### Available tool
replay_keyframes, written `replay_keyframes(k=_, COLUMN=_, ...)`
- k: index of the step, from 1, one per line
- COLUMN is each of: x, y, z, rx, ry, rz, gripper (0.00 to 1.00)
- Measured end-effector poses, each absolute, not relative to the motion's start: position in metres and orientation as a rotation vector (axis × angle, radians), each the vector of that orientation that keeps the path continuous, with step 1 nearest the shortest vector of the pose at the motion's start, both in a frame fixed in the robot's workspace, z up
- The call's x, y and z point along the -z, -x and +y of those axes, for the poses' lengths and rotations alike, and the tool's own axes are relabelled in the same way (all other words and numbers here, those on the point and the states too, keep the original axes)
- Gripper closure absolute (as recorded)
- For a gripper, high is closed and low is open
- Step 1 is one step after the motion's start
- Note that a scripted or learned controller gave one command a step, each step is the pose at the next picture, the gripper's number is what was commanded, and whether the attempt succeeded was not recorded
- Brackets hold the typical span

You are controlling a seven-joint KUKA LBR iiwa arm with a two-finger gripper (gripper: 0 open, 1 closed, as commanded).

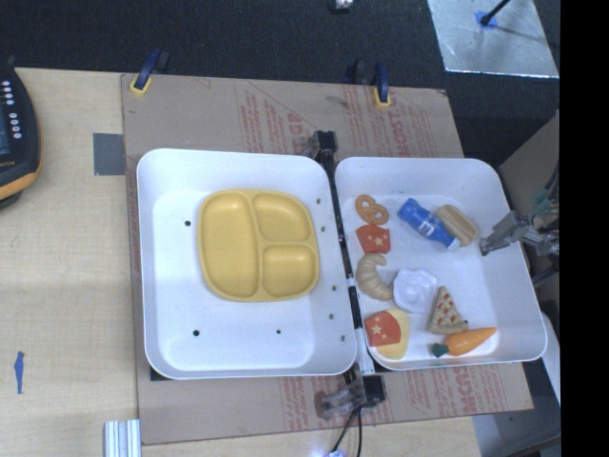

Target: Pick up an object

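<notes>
Camera view, looking down: left bin (pixel 171 350) bearing a yellow divided plate (pixel 257 245), right bin (pixel 495 298) crowded with toy food. Gripper (pixel 495 241) at the right bin's right edge, fingers slightly parted and empty, pointing left. Nearest pieces just left of the fingertips: tan bread roll (pixel 458 224) and blue can (pixel 424 223), both lying slantwise; carrot (pixel 467 342) farther off, along the near wall.

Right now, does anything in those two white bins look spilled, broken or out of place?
Nothing stands out. The yellow divided plate lies flat in the left bin. The toy foods, such as the croissant, blue can and carrot, lie loose inside the right bin. The gripper sits at that bin's right edge.
</notes>
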State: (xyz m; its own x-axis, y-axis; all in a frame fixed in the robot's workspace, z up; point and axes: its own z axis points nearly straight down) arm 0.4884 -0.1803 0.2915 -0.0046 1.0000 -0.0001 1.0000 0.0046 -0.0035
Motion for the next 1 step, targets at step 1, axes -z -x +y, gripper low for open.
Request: replay_keyframes(k=1, x=-0.1906, y=-0.5489, z=-0.1514, rx=-0.007, ry=2.205, rz=-2.228, gripper=0.00)
